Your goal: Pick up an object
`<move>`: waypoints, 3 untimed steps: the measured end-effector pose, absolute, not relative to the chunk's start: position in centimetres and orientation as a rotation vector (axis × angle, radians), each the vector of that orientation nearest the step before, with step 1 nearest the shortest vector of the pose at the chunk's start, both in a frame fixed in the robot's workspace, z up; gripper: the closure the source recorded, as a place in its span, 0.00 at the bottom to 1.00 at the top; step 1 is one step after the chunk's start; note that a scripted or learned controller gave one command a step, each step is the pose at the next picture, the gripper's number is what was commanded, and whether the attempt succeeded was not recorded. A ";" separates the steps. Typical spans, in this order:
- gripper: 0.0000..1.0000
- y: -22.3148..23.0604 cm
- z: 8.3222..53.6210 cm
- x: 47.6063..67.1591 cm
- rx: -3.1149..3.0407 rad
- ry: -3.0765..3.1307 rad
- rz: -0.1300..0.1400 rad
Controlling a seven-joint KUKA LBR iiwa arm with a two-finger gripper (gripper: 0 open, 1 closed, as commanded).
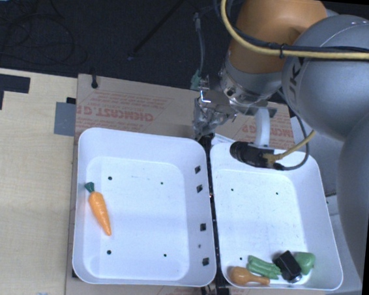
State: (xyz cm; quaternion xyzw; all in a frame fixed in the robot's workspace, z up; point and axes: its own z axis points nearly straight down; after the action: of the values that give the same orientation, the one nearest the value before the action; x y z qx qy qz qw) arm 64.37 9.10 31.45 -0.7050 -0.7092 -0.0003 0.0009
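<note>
From the camera above the worktop [17, 178], the claw [207, 123] hangs over the far end of the seam where the two white bins meet, raised clear of both floors, and whether it is apart or together I cannot tell, since the wrist and cabling crowd over it. Nothing is visible in its grip. The arm [324, 66], smooth grey casing with an orange band, bulks in from the right, so the claw seems parked high, probably to leave the bins open to the camera. The left bin [190, 152], a shallow moulded tray of glossy plastic with rounded corners, holds a single toy carrot [100, 212]: a tapered orange cone with a small green tuft, lying on the floor near the left wall and well apart from the claw. The right bin [327, 211], of the same make, has its things gathered in the near right corner: a green pod-like piece [263, 267], a small black block [288, 264], a rounded green lump [305, 260] and an orange pear-shaped piece [247, 276], touching or nearly so, which would likely make a clean grasp harder than the lone carrot.
</note>
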 end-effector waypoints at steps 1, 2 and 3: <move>1.00 5.9 46.0 64.4 -2.229 -2.227 -0.014; 1.00 -0.1 38.0 64.3 -2.224 -2.211 0.014; 1.00 3.2 28.8 64.3 -2.215 -2.219 0.011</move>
State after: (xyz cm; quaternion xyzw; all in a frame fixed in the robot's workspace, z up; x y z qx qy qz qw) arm 64.28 3.23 28.81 -0.7065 -0.7077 0.0035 0.0034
